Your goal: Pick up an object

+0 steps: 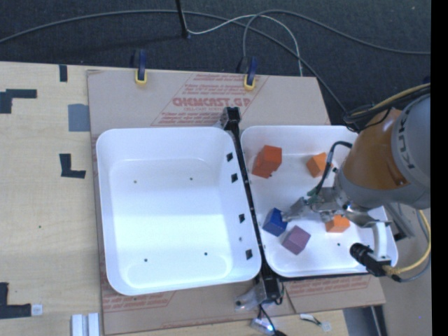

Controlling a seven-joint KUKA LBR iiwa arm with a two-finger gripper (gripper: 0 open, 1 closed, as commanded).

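Over right bin (294, 135): gripper (323, 207) lowered by orange block (337, 223).
Finger state can't be told; block could be nudged away, grasp missed.

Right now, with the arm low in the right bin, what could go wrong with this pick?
1. The blue block and purple block lie close together beside the gripper; closing there might nudge both and grab neither.
2. A small orange block sits tight against the wrist and could get pushed aside.
3. A loose cable loops above the gripper and might snag.
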